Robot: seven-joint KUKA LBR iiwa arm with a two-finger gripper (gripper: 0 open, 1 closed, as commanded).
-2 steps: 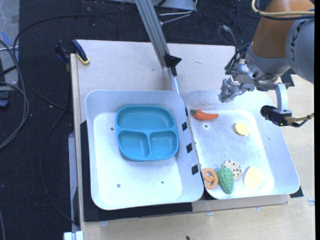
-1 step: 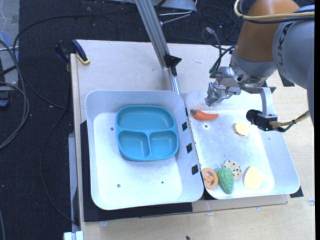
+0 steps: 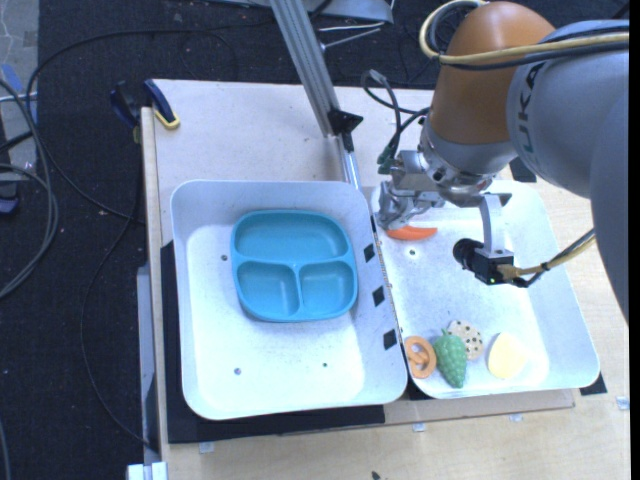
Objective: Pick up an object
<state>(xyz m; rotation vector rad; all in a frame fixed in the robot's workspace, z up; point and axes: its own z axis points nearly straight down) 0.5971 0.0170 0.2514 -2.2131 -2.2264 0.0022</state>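
My gripper (image 3: pixel 398 211) hangs low over the back left part of the right bin (image 3: pixel 560 298), under the grey arm with its orange band. Right beneath and just to its right lies a small orange carrot-like piece (image 3: pixel 413 233), touching or almost touching the gripper's tip. At the bin's front lie an orange pretzel-like ring (image 3: pixel 418 354), a green knobbly piece (image 3: pixel 452 359), a speckled cookie (image 3: pixel 466 336) and a pale yellow round piece (image 3: pixel 507 355).
A blue divided plate (image 3: pixel 294 265) lies in the left bin (image 3: pixel 210 358). A slanted metal pole (image 3: pixel 310 58) rises behind the bins. Black clips (image 3: pixel 378 293) sit along the rim between the two bins. Cables run over the dark floor at the left.
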